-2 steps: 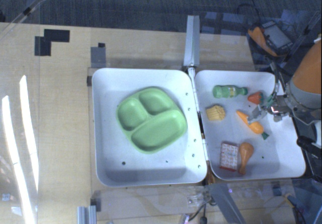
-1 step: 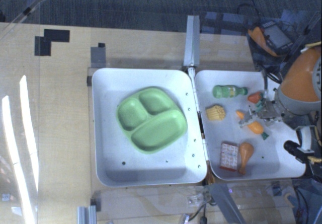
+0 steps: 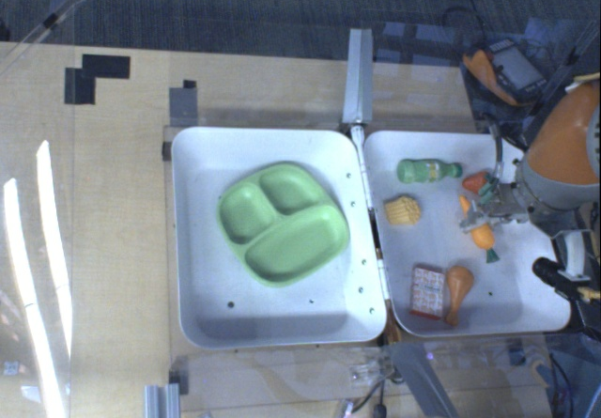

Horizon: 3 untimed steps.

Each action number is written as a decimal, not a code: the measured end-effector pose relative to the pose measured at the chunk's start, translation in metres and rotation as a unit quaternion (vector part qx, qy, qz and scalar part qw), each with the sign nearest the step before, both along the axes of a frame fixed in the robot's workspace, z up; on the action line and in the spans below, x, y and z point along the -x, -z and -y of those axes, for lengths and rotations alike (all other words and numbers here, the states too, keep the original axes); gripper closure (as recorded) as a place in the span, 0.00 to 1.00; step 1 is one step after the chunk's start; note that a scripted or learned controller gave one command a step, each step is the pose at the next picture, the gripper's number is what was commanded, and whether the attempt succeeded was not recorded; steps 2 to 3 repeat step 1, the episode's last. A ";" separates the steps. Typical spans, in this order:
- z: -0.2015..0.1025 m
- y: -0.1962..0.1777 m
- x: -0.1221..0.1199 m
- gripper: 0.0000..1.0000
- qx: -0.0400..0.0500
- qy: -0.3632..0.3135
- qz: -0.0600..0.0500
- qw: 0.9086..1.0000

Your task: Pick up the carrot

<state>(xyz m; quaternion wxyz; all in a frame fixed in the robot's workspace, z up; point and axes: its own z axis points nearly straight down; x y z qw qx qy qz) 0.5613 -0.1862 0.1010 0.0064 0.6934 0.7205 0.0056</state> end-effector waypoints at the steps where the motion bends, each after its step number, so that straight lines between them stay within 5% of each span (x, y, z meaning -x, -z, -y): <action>1: -0.070 -0.049 -0.004 1.00 0.002 -0.156 -0.005 0.988; 3: -0.070 -0.049 -0.004 1.00 0.002 -0.156 -0.005 0.988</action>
